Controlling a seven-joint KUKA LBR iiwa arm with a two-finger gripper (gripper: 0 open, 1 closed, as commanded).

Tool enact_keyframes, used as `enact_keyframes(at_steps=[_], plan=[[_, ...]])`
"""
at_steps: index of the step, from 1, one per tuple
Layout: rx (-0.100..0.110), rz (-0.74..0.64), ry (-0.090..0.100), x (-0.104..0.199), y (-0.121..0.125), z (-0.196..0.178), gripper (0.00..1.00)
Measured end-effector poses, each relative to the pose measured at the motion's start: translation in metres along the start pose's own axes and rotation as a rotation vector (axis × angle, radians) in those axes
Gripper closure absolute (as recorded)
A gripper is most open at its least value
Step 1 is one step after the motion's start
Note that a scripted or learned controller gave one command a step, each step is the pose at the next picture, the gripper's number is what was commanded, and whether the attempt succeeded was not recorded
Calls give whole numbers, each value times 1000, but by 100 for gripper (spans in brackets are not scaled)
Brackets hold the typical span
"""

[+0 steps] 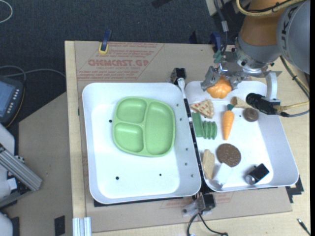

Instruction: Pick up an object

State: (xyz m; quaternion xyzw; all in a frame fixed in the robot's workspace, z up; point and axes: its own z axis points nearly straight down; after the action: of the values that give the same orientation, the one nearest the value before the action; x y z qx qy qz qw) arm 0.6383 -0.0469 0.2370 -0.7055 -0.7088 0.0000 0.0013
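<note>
Orange pepper toy (219, 89), glossy, rounded, under gripper (221, 77)

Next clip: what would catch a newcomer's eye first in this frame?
Probably the green divided plate, alone in the left bin. Next, the grey and orange arm coming in at upper right, its gripper down over an orange pepper-like toy at the far edge of the right bin. That bin is crowded with toy food, a carrot among it.
</note>
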Motion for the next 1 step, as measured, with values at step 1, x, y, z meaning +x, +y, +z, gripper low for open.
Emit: enact_keyframes(at_steps=[1], plan=[[-2,0,-1,45,6,5,100]])
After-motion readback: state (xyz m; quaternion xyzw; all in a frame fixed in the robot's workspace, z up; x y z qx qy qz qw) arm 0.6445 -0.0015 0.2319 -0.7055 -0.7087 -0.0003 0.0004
